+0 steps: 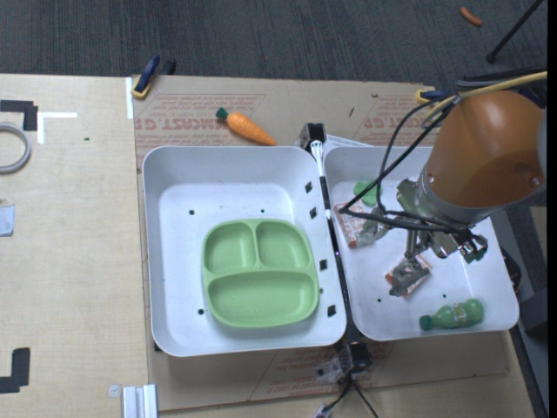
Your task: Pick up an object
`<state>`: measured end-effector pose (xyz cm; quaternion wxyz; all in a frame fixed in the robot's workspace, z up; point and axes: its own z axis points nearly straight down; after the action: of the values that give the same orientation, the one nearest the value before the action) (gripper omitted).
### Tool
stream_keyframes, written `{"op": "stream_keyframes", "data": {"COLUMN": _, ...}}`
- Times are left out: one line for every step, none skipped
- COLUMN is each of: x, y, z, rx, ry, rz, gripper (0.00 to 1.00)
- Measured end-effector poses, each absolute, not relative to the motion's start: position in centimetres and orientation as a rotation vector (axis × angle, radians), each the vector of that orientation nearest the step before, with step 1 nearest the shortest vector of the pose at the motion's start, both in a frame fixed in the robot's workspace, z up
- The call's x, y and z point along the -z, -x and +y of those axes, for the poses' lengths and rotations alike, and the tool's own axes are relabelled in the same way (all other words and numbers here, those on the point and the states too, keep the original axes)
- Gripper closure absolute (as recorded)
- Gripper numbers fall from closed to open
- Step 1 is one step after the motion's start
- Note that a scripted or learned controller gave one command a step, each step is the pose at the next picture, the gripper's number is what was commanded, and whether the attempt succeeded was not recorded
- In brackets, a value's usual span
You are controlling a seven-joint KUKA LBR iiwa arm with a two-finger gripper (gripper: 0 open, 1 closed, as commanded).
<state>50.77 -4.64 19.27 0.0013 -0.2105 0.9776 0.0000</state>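
Two shallow white bins are seen side by side on a table (70,259) covered in part by cardboard. The left bin (165,233), at the centre of the frame, is occupied by a green divided plate (259,273) with three compartments. The right bin (487,294), at the right of the frame, is reached into by the grey arm, whose orange band (487,151) is seen at the upper right above the wrist.

The jaws (416,255) are positioned low over the middle of the right bin, and a small grey and red object (407,279) is seen directly beneath their tips, touching or nearly touching them. Whether the jaws are open, closed or gripping that object cannot be told from this angle, as the tips are tangled visually with cables and the wrist hardware.

A flat printed packet (357,227) is seen just left of the jaws, near the wall shared by the bins, and a green item (369,193) is partly hidden behind the cables above it. A green bottle (452,315) is lying on its side near the lower edge of the right bin, below and right of the jaws and apart from them.

Outside the bins, a toy carrot (246,127) is lying on the cardboard above the left bin, and a blue and yellow clamp (146,77) is seen at the upper left of the cardboard.
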Motion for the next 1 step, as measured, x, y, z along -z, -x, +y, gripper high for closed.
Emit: {"op": "stream_keyframes", "data": {"x": -19.25, "y": -55.94, "z": -5.75, "rx": 0.000, "ry": 0.758, "rz": 3.045, "gripper": 0.00}}
